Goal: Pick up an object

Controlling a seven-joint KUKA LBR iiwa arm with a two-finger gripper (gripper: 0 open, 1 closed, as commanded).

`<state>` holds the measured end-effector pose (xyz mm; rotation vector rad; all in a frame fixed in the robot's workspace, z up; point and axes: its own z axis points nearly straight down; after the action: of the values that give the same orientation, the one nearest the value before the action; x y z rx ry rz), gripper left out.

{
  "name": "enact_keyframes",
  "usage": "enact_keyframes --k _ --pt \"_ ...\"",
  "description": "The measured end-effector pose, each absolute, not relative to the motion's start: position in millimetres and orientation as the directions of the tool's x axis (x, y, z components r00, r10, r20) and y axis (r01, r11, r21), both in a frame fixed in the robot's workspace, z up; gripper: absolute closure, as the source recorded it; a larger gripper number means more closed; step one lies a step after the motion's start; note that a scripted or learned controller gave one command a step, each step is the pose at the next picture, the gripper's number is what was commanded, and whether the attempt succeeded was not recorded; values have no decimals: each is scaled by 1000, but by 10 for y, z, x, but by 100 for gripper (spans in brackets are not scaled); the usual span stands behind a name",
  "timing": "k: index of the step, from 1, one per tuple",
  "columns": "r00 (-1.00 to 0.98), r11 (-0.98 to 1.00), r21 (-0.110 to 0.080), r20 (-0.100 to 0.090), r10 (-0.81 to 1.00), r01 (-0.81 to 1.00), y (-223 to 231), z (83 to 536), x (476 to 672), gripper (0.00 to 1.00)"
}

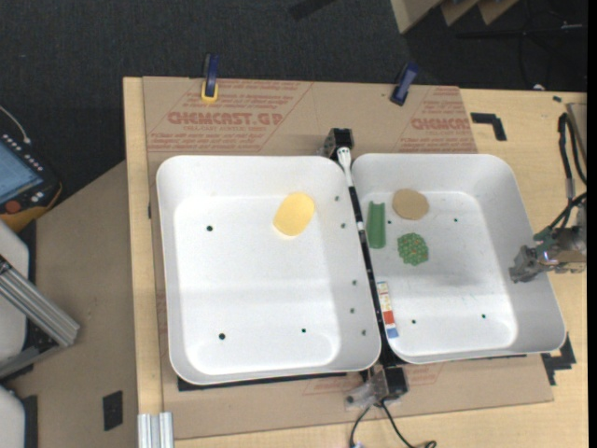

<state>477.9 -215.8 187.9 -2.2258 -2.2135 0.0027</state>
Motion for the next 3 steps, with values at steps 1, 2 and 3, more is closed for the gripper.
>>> enact_keyframes --k 1,2,3 --pt "-8 8 -2 6 1000 1000 -1268 1801 4798 100" --pt "-11 11 9 1 1000 1000 -530 2218 5438 100" --pt "-4 4 7 1 1000 1000 -287 2900 4942 100"
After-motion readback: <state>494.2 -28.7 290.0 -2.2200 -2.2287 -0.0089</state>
